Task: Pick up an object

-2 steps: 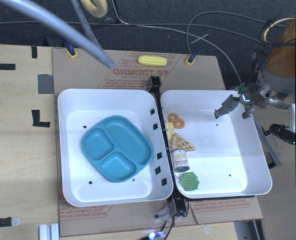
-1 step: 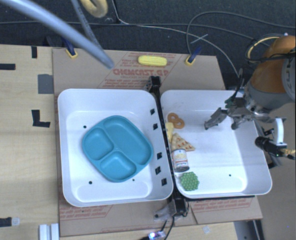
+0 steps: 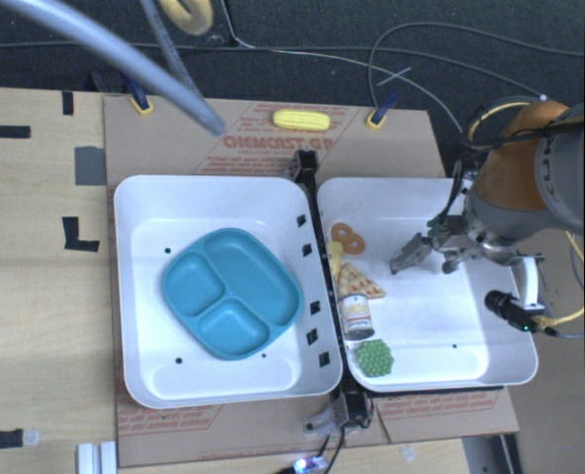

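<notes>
right bin [image 3: 490, 358] middle: open floor | left wall: pretzel [image 3: 347, 237], can [image 3: 356, 316], green ball [image 3: 376, 357] crowd

Even, fairly bright light falls from above, and the two white bins [image 3: 134, 294] glare close to washed out, with only soft, faint shadows inside their walls. The picture is slightly soft overall; a grey pole [image 3: 95, 38] crossing the top left corner is blurred, out of focus
</notes>
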`<action>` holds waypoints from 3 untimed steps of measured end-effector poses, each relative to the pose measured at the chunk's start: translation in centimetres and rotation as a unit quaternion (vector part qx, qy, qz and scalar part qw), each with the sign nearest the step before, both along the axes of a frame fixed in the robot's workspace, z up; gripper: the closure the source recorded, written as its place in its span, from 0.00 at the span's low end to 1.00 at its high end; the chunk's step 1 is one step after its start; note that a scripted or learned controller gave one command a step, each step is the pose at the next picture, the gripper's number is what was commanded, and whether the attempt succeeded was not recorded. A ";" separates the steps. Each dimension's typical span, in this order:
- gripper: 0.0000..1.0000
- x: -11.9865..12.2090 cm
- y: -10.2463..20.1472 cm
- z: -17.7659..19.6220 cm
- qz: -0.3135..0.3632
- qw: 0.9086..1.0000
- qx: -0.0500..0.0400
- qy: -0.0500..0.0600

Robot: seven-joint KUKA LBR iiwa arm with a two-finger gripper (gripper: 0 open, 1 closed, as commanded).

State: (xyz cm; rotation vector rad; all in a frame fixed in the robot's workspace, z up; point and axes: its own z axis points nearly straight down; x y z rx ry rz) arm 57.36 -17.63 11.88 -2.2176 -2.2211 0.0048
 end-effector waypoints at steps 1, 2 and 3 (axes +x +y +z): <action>1.00 0.1 0.0 1.2 0.001 1.000 0.000 -0.001; 1.00 0.3 1.1 6.6 0.000 1.000 0.000 -0.004; 1.00 -0.2 0.7 12.6 0.000 1.000 -0.001 -0.004</action>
